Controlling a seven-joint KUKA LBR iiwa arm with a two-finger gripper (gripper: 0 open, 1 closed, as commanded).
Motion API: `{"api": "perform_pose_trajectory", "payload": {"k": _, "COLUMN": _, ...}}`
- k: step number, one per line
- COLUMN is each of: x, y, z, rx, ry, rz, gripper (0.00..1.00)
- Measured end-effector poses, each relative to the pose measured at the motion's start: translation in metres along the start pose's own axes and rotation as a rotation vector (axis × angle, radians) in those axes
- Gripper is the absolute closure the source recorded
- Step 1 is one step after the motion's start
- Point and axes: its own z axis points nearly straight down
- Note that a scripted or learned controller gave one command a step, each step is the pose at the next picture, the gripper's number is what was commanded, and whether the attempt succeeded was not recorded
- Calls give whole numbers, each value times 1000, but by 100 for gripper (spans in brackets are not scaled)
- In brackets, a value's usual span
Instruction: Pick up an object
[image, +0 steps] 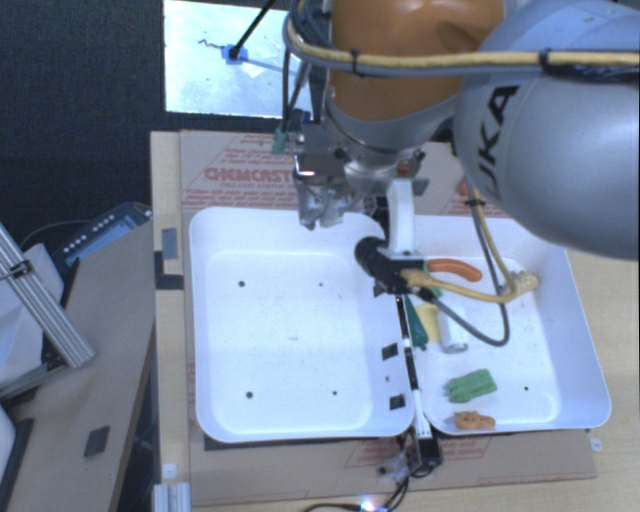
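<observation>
Grey arm (560, 130) covers back of right bin (545, 385) | green block (470, 384) (front) clear | hold state: cannot tell

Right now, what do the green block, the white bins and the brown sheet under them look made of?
Green block: probably soft plastic or foam, matte, ridged, evenly coloured. White bins: likely thin moulded plastic, smooth, faint sheen, rounded corners. Brown sheet: cardboard, dull, printed red lettering.
</observation>
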Motion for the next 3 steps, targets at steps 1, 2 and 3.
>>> {"api": "perform_pose_trajectory", "payload": {"k": 1, "x": -5, "y": 104, "z": 32, "rx": -17, "ry": 4, "rz": 1, "gripper": 100}}
{"api": "perform_pose_trajectory", "payload": {"k": 2, "x": 28, "y": 65, "z": -120, "rx": -33, "ry": 13, "rz": -9, "gripper": 100}}
{"api": "perform_pose_trajectory", "payload": {"k": 3, "x": 26, "y": 27, "z": 56, "rx": 2, "ry": 0, "rz": -1, "gripper": 100}}
